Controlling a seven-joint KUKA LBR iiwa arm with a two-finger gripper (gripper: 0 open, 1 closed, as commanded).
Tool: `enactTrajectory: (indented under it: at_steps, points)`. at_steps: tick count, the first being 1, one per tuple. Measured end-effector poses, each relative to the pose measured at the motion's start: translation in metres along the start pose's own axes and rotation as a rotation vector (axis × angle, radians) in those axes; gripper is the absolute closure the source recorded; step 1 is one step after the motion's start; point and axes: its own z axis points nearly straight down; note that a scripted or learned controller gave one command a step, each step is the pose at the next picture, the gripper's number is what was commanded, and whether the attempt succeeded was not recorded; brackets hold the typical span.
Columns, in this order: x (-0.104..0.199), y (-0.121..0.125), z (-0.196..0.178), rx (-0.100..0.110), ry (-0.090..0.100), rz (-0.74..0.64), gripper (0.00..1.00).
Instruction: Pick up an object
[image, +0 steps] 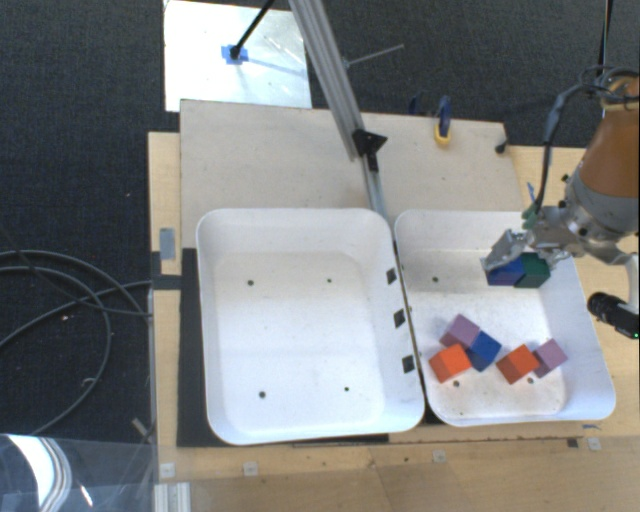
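My gripper (512, 255) hangs over the back part of the right bin (590, 400), reaching in from the right. Directly under its tip are a dark blue block (505, 273) and a green block (536, 270), touching each other. The gripper covers their tops, and I cannot tell whether it grips either one. Nearer the front of the same bin lies a cluster: a purple block (462, 329), a blue block (485, 349), an orange block (450, 362), a second orange block (517, 363) and a small purple block (551, 353).
The left bin (215, 300) stands beside the right one, with a shared divider between them. A slanted metal pole (335, 80) crosses above the bench at the back. Cables lie on the floor at left.
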Motion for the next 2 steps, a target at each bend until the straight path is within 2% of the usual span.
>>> enactTrajectory:
  at_steps: [1,2]
  points:
    - [0.000,0.001,-0.011,-0.002,0.000,-0.002,1.00]
    - [-0.026,0.016,-0.007,-0.003,-0.002,0.003,1.00]
